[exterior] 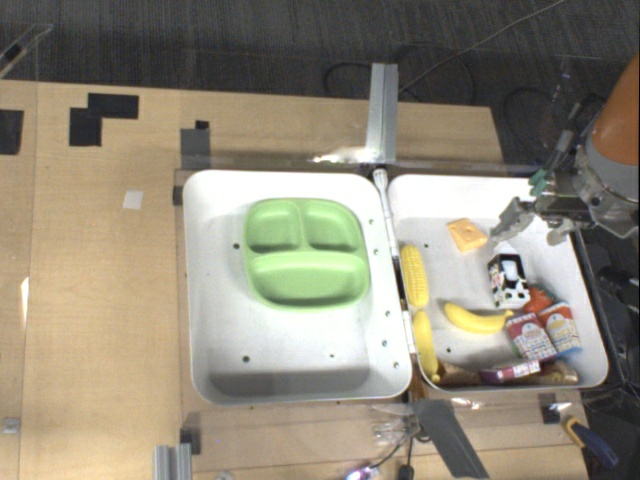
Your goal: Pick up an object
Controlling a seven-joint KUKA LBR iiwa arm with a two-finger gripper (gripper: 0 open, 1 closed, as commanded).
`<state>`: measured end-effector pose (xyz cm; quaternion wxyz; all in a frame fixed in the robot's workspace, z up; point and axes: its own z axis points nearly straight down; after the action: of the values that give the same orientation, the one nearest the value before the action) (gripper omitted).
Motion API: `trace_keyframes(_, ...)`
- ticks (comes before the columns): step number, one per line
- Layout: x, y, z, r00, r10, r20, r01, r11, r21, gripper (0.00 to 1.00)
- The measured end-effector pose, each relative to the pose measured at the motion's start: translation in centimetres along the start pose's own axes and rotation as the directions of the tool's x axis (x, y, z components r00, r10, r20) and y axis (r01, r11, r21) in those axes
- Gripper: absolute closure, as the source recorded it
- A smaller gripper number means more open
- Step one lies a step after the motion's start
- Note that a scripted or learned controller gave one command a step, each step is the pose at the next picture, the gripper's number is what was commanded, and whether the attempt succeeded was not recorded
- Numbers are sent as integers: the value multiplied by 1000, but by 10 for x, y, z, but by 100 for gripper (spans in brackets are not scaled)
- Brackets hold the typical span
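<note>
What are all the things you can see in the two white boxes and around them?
Left bin: one, white, left side of bench.
Right bin: one, white, right side of bench.
Divided plate: one, green, in left bin.
Corn cob: one, yellow, right bin, left wall.
Banana: one, yellow, right bin, middle.
Cracker-like square: one, orange, right bin, upper part.
Small carton: one, black and white, right bin.
Small packets: a cluster, red and white, lower right corner; count unclear.
Bench: one, light wood.
Arm: one, grey with orange band, right edge.
Gripper: one, above right bin's upper right.
</note>
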<state>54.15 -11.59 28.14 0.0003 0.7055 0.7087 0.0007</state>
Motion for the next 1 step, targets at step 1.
trace_keyframes(1,-46,-12,72,1000,-10,1,10,1000,-3,0)
